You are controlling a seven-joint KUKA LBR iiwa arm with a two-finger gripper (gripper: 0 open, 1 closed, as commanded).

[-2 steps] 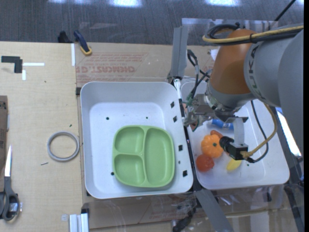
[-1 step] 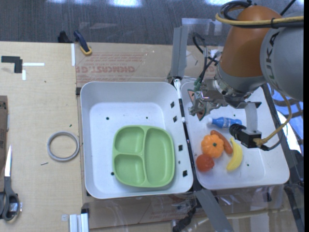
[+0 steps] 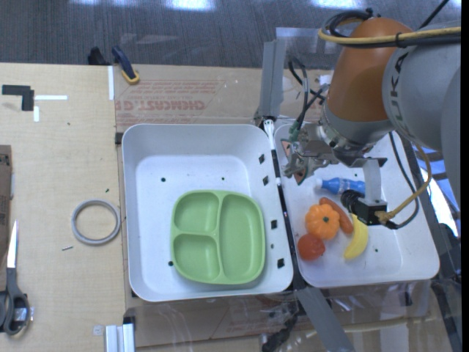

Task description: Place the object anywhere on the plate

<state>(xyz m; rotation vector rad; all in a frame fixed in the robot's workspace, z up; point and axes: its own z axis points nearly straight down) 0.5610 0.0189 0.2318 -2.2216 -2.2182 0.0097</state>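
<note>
A light green plate (image 3: pixel 218 236) with three compartments lies in the left bin (image 3: pixel 146 196). In the right bin (image 3: pixel 396 259) sit a small orange pumpkin (image 3: pixel 322 220), a red tomato (image 3: pixel 311 247), a yellow banana (image 3: pixel 357 240), a carrot (image 3: pixel 342 215) and a blue-and-white bottle (image 3: pixel 340 186). My gripper (image 3: pixel 299 166) hangs over the upper left part of the right bin, close to the wall between the bins and above the pumpkin. Nothing shows between its fingers.
A roll of tape (image 3: pixel 96 221) lies on the wooden bench left of the bins, with scissors (image 3: pixel 12 299) at the far left edge. A blue-and-yellow clamp (image 3: pixel 125 64) sits at the back. The arm's orange band (image 3: pixel 366 64) looms over the right bin's back.
</note>
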